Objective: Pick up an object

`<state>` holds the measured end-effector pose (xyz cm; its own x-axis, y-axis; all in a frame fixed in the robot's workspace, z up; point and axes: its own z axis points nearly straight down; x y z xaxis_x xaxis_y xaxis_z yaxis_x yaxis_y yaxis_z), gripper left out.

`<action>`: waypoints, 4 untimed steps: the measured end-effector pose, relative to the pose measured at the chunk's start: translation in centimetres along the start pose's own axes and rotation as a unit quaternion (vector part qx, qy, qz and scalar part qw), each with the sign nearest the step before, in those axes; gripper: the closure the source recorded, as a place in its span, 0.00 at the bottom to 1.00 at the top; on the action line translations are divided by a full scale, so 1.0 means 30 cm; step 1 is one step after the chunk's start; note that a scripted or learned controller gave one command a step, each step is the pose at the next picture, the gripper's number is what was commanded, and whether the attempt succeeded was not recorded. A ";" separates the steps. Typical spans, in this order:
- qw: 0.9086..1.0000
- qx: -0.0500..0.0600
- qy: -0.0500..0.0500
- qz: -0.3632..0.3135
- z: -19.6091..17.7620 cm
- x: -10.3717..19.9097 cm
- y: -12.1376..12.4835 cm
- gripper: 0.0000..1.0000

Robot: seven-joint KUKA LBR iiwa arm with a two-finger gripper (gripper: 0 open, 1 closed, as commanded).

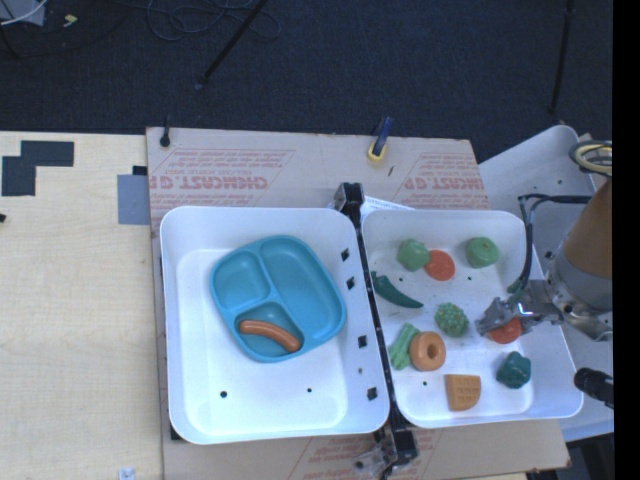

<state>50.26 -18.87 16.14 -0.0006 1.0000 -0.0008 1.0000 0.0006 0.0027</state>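
Grey-armed robot lowers its gripper (497, 320) over a red toy (507, 331) near the right edge of the right bin (560, 408), among scattered play food; whether it is open or closed cannot be told. Nothing appears lifted yet, so the pick seems at its approach stage, with grasp and lift remaining.

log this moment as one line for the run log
phase: reaching | gripper: low in right bin, over red toy | grasp: unconfirmed | sausage: on blue tray
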 end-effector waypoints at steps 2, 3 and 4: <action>1.000 0.001 0.001 0.000 -0.222 -0.043 0.006 1.00; 1.000 0.003 0.002 -0.001 -0.239 0.114 0.019 1.00; 1.000 0.003 0.002 -0.003 -0.224 0.316 0.082 1.00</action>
<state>52.69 -9.38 22.86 -0.0060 1.0000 0.0031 1.0000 0.0061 -0.0030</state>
